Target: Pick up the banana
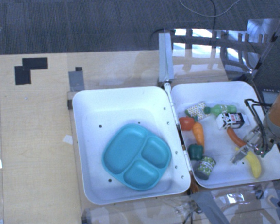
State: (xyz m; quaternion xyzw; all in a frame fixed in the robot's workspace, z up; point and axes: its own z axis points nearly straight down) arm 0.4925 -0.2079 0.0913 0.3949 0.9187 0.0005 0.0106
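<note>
One banana (254, 165) just beside the fingers (239, 157).

Gripper over the banana

The gripper (248, 151) hangs low in the right bin (211, 90), just above the banana (254, 165); a blue tray (136, 156) fills the left bin (91, 137).

We see a blue divided plate (136, 156) lying in the left bin (91, 137). In the right bin (211, 95) lie a green bottle (221, 109), a small black-and-white carton (232, 120), two carrots (198, 133) (235, 137), a red piece (186, 123), a dark green piece (195, 151) and a can (205, 167).
</note>
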